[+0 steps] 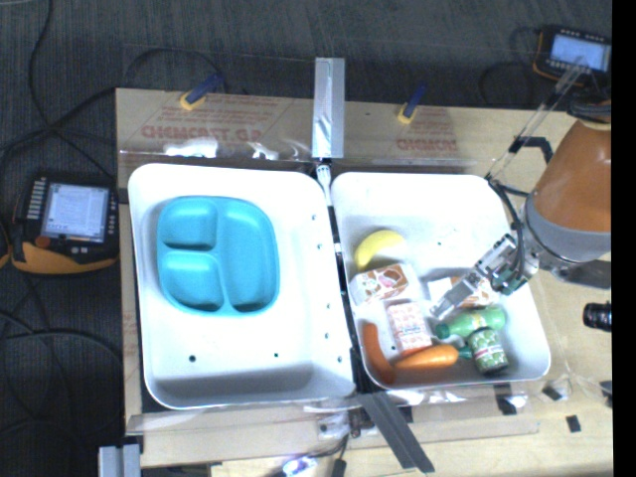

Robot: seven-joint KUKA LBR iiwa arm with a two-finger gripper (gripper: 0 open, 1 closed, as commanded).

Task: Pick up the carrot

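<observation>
Dark carpet floor [79, 38], wooden bench [238, 117], loose cables [30, 336], handheld pendant [65, 222]

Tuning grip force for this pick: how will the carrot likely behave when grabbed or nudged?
The carrot looks like smooth moulded plastic, so probably stiff, light and a bit slippery. Its rounded, tapered form suggests it may roll or pivot if pushed. It lies against the right bin's front wall, crowded by a green bottle, so neighbours may shift too.

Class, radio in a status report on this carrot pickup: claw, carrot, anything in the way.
Claw low in right bin, above the carrot. Carrot lying at front wall, not gripped. Green bottle and small carton crowd it.
</observation>
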